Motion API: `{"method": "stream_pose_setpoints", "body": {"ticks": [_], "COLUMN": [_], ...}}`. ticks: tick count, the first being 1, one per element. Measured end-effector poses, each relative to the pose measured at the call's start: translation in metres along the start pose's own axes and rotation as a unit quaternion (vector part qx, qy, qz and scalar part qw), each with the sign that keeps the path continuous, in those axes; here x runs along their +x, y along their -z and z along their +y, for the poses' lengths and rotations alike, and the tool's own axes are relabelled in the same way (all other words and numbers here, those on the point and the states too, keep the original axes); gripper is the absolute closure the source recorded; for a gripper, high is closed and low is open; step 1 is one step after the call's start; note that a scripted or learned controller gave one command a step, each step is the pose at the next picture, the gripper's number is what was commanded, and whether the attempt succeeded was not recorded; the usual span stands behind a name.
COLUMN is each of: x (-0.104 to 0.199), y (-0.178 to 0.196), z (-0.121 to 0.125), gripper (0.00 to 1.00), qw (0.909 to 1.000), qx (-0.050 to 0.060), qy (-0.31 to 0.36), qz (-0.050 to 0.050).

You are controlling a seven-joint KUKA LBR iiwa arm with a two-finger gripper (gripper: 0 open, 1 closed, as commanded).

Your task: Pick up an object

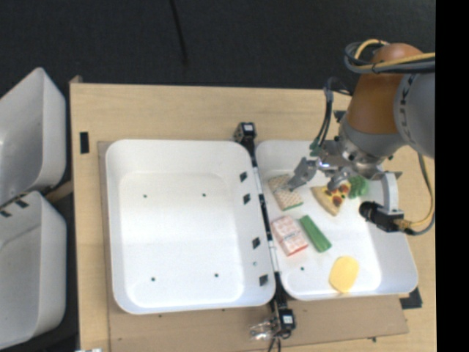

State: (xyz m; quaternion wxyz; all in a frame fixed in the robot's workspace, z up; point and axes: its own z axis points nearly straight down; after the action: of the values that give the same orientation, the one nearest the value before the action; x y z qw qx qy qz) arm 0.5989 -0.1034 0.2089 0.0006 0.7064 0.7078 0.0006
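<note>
Holding five items, right bin [396, 259], claw [322, 171] above

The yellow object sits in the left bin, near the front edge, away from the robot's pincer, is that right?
Not quite. The camera view shows the yellow object in the right bin, not the left one. The rest holds: it lies near that bin's front edge, well apart from the pincer, which hangs over the back part of the same bin.
</note>
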Motion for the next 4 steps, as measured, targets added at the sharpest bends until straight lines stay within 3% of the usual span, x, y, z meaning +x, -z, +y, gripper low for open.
{"method": "stream_pose_setpoints", "body": {"ticks": [1, 2, 3, 4], "x": [0.007, -0.025, 0.000, -0.001], "y": [-0.049, -0.101, -0.102, -0.089], "z": [0.005, -0.056, -0.065, -0.062], "gripper": [0.00, 0.00, 0.00, 1.00], "qw": [1.0000, 1.0000, 0.9999, 0.9999], "qx": [0.002, -0.004, -0.010, -0.014], "qy": [0.000, -0.004, -0.002, -0.004], "qz": [-0.001, 0.000, -0.004, -0.003]}}
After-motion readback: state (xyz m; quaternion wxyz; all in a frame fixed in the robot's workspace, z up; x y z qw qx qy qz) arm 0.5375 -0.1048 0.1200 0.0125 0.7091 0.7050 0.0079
